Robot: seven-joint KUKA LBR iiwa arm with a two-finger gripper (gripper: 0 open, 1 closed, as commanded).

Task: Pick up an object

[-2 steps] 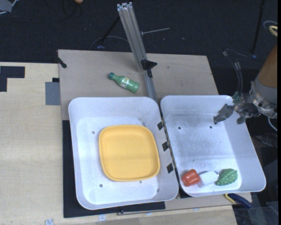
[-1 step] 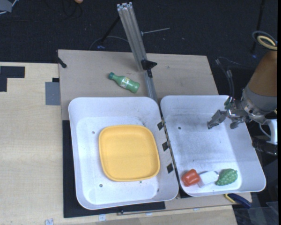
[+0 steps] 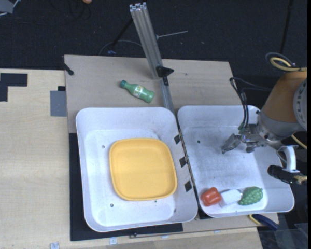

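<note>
Nearest you, along the right bin's [image 3: 197, 118] front wall, a red pepper-like piece [image 3: 211, 196], a white object [image 3: 230, 197] too small to identify and a green bumpy toy [image 3: 251, 195] sit in a touching row. The yellow plate [image 3: 143, 168] takes the left bin's [image 3: 88, 139] middle. Above open floor, the tool [image 3: 233, 144] hangs with fingers spread, gripping nothing. Farther back, a green bottle [image 3: 137, 91] lies on the tabletop [image 3: 207, 82].

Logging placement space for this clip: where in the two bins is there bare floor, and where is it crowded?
Right bin: bare between the gripper and the red piece, white piece and green piece, which crowd its near edge. Left bin: the yellow plate leaves only strips along the walls.
</note>
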